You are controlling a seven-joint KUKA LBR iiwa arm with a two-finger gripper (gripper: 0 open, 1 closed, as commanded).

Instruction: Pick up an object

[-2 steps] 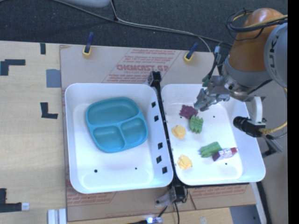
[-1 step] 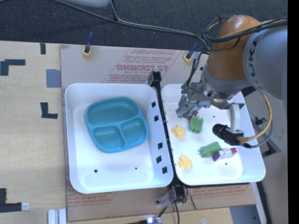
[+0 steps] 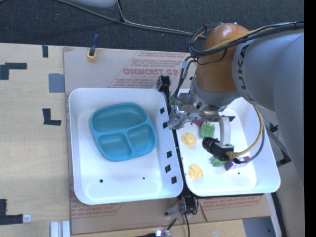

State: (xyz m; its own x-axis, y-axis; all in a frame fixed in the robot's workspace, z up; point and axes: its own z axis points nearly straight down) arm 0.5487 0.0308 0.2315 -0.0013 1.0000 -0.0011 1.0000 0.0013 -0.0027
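My gripper (image 3: 196, 116) hangs low over the right bin (image 3: 261, 179), under the orange band and grey wrist, near the bin's left wall. Just below it lie a green leafy piece (image 3: 208, 130) and a yellow chunk (image 3: 188, 139). A second yellow chunk (image 3: 195, 172) sits nearer the front. A dark green and purple item (image 3: 222, 162) lies partly behind a black connector on the arm's yellow cable. The wrist hides the gripper's tips, and I see nothing held.
The left bin (image 3: 81, 181) holds a blue three-part plate (image 3: 123, 131). Black clips line the wall between the bins. The big arm covers the right bin's back half. A small yellow clamp (image 3: 92, 53) sits on the cardboard behind the bins.
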